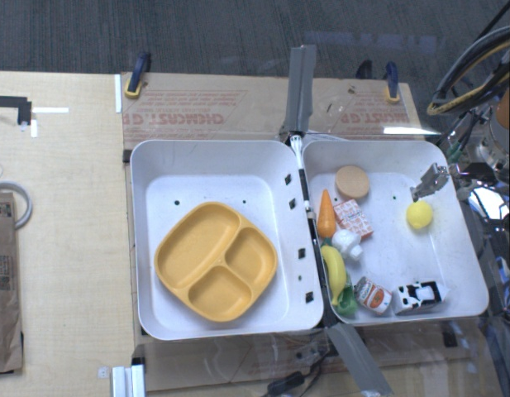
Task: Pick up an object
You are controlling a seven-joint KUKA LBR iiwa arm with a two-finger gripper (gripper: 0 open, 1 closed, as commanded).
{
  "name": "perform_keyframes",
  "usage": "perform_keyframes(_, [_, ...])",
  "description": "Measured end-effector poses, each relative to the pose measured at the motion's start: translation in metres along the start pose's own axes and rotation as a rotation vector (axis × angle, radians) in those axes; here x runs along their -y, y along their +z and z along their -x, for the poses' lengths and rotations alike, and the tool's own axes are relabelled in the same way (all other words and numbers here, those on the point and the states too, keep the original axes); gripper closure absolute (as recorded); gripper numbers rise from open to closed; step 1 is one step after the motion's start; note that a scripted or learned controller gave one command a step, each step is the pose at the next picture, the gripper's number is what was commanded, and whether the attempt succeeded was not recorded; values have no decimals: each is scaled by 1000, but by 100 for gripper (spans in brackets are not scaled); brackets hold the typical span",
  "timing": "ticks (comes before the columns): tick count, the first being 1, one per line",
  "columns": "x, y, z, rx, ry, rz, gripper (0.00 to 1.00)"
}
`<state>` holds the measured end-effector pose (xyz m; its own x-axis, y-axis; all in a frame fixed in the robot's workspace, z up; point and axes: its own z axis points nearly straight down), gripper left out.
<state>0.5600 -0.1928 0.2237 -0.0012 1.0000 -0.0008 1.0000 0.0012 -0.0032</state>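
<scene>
Lemon (419, 215), round and yellow, is seen on the floor of the right bin (453, 279), just below and left of the claw (428, 181), whose grip cannot be told.

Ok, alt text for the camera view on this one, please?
A gripper hovers just above a yellow ball in the right bin, which also holds a carrot, banana and other small items. The left bin holds a yellow divided plate.
</scene>
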Motion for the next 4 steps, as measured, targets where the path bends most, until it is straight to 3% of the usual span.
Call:
perform_keyframes(1, [-9,120,14,-5,157,-3,0])
perform_keyframes(2, [-18,27,18,1,103,3,0])
perform_keyframes(3, [-3,123,18,-10,113,-4,0])
perform_keyframes(4, [-4,113,21,-4,115,0,100])
